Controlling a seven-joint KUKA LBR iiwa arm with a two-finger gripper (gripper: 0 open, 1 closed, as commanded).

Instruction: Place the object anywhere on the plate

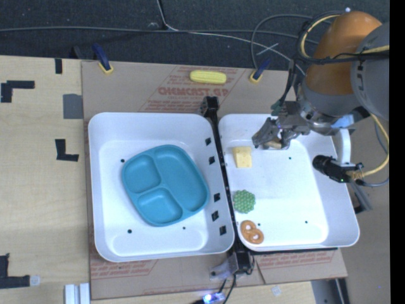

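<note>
A: Jaws (273, 138) first — can you read them?

B: Two dark fingers (261, 136) splay down and apart over the back part of the right bin (342, 233), and something small and tan (273, 144) sits between them. I cannot tell whether they are pinching it or just hanging over it.

A: Now from the front edge backwards.

B: Nearest, in the right bin's front left corner, lies a small pretzel (252, 232), orange-brown. Just behind it sits a round green piece (243, 201) with a bumpy surface, like a bit of broccoli. The two are close but not touching.

A: And further in?

B: A pale yellow block (242, 158), like a cube of cheese, lies by the bin's left wall, just left of and a little in front of the fingers.

A: Where is the plate?

B: The blue plate (166, 183) with three compartments lies in the middle of the left bin (104, 170), turned at an angle — nothing rests on it.

A: The arm?

B: The grey arm (373, 62) reaches in from the right, its orange band (345, 43) above the wrist, with cables looping around it.

A: Anything behind the bins?

B: On the cardboard (126, 87) covering the tabletop (31, 170), a yellow thing like an ear of corn (208, 76) lies behind the bins, well apart from everything else.
</note>
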